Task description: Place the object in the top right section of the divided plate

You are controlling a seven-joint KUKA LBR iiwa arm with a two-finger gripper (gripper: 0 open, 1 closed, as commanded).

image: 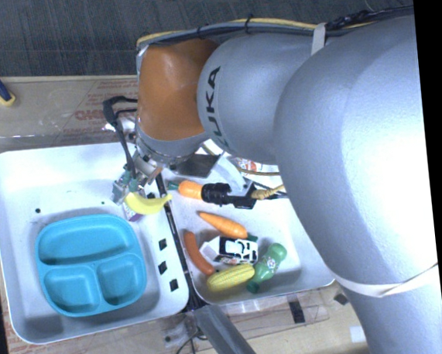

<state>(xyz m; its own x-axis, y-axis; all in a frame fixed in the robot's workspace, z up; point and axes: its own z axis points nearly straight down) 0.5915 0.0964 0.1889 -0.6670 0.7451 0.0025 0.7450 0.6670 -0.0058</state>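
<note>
A blue divided plate (83,241) lies in the left white bin (12,185), with one wide section on its far side and two small ones on its near side; all look bare. My gripper (133,190) hangs just past the plate's far right corner, beneath the orange band of the arm. It is shut on a small yellow banana (149,204), which sticks out rightward from the fingertips above the bin floor. A bit of purple (132,215) shows beneath the banana.
The right bin (312,276) holds two carrots (222,224) (190,189), an orange sausage-like piece (195,254), a yellow corn cob (229,277), a green bottle (267,266) and a black-and-white item (240,249). The arm's bulk covers the right side.
</note>
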